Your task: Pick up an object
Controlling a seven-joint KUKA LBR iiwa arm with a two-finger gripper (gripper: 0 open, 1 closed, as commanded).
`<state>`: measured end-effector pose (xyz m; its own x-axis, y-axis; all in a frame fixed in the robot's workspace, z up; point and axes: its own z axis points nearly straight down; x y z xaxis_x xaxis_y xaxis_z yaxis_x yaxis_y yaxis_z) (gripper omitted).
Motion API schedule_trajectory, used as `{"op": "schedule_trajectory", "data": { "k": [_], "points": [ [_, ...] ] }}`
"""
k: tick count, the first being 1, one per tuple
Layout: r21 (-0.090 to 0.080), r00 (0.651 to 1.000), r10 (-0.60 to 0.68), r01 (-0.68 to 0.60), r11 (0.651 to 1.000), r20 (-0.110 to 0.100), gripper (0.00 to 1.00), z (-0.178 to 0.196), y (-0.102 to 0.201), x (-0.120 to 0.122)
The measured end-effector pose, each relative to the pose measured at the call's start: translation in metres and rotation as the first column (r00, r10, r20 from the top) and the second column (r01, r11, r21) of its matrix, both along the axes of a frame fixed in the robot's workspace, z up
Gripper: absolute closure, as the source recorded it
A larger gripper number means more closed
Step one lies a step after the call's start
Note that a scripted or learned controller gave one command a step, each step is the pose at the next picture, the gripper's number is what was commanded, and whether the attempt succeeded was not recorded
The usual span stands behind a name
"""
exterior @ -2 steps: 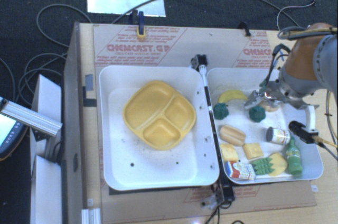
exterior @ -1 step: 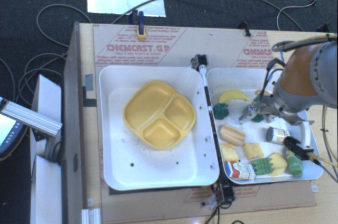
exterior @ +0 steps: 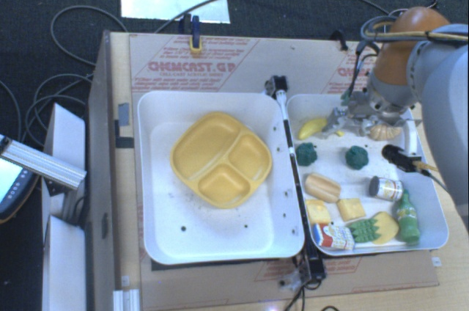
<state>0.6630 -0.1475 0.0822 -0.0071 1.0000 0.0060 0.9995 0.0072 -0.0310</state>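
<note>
My gripper (exterior: 343,119) hangs low over the back of the right bin (exterior: 437,208), with the grey arm and its orange band behind it. Just left of the gripper lies a yellow banana (exterior: 311,128), very close to the tip. A tan pastry (exterior: 385,131) sits on the gripper's right, partly under the wrist. Further forward lie two green broccoli pieces (exterior: 305,152) (exterior: 357,156), a bread roll (exterior: 322,187), two cheese cubes (exterior: 351,209), a small can (exterior: 385,188), a green bottle (exterior: 407,218), a corn cob (exterior: 379,229) and a red and white packet (exterior: 333,236).
The left bin (exterior: 157,229) holds a yellow divided plate (exterior: 221,158). A black-handled tool (exterior: 287,133) lies along the wall between the two bins. Cardboard (exterior: 220,64) borders the bins at the back, and cables trail over the dark floor.
</note>
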Motion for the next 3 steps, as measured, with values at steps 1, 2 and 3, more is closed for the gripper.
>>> {"op": "schedule_trajectory", "data": {
  "k": [1, 2, 3],
  "points": [
    [-0.007, 0.999, -0.006, 0.006, 1.000, 0.032, 0.00, 0.002, -0.017, -0.071],
    [-0.007, 0.999, -0.004, 0.004, 1.000, 0.035, 1.00, 0.013, -0.017, -0.070],
    [-0.008, 1.000, -0.005, 0.005, 1.000, -0.001, 1.00, 0.004, 0.023, 0.000]
  ]
}}
